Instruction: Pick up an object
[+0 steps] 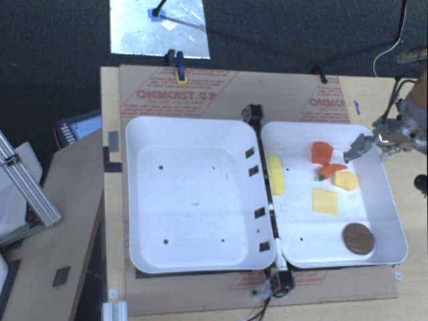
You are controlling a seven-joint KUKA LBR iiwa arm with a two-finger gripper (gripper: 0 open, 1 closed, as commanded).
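Jaws (356,147) on the grey arm's end reach in over the right white shallow bin's (381,179) far rim; whether they stand apart or together I cannot tell, as they read as one dark blur. Just beside them lie an orange wedge-shaped piece (322,152) and a small yellow block (346,180). Nearer the camera sit a flat yellow square (326,201) and a round brown disc (358,238); a yellow corn-like cob (275,174) lies near the divider. Judging by this, the approach step is in hand; next calls for descending squarely over one piece.
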